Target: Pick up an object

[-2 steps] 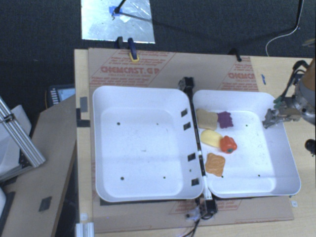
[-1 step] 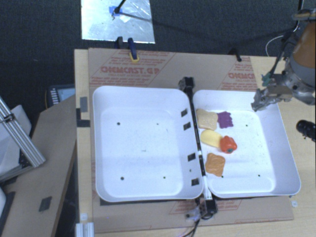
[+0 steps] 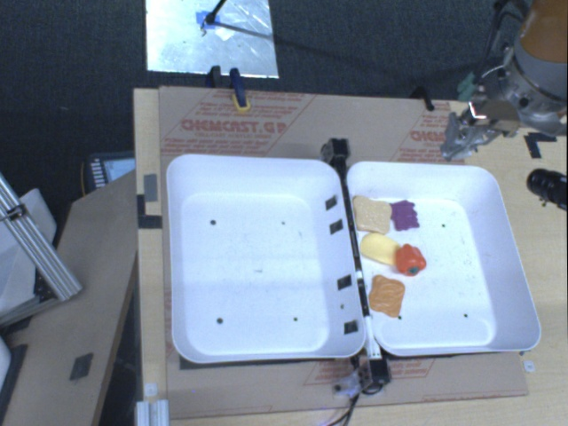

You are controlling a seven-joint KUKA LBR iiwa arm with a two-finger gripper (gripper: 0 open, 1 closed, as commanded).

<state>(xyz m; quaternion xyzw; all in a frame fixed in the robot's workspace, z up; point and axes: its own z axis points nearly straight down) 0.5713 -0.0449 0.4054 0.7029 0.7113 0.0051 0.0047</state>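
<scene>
Several toy foods lie along the left side of the right bin (image 3: 497,238): a tan bread slice (image 3: 371,213), a purple piece (image 3: 404,214), a yellow piece (image 3: 379,248), an orange-red pepper (image 3: 410,259) touching it, and a brown cracker-like piece (image 3: 387,295). My gripper (image 3: 459,142) hangs above the bench just beyond the right bin's far rim, off to the upper right of the foods. Nothing shows between its fingertips.
The left bin (image 3: 257,256) sits beside the right one, joined by black clips along the shared wall. A cardboard sheet (image 3: 266,122) lies under both. A shiny metal plate (image 3: 211,23) rests at the back. An aluminium frame (image 3: 35,247) stands at far left.
</scene>
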